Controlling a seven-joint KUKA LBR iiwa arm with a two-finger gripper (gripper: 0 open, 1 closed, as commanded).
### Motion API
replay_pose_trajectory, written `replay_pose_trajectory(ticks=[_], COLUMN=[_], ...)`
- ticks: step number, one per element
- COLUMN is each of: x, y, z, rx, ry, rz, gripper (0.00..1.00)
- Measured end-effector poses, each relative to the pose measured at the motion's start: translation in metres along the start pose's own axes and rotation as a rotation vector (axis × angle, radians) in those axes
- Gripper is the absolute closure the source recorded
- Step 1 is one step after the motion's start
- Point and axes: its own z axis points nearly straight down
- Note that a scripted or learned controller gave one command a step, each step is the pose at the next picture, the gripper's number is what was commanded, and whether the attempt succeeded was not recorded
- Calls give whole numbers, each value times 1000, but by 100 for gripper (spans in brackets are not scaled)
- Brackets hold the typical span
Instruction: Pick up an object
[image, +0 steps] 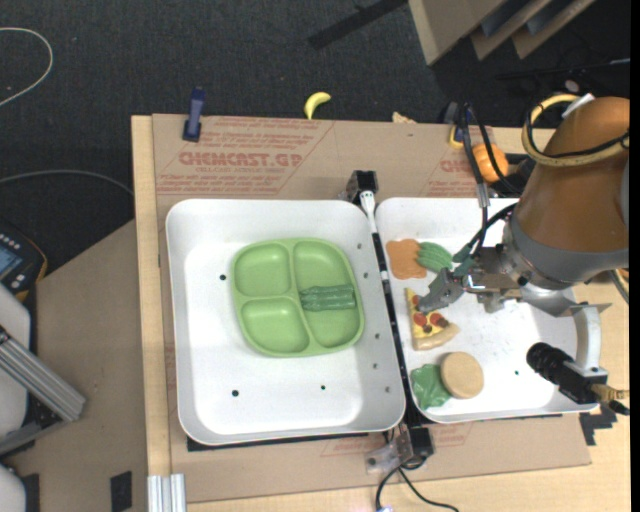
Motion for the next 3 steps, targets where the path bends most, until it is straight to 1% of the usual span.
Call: replay_pose_trajectory(ticks=[1, 2, 3], x=[78, 123, 120], y=[3, 3, 3], z=[-142, -193, -200], rx=[-11, -3, 1], ry=[2, 2, -1], rz=[-7, -3, 2], gripper=[0, 0, 100])
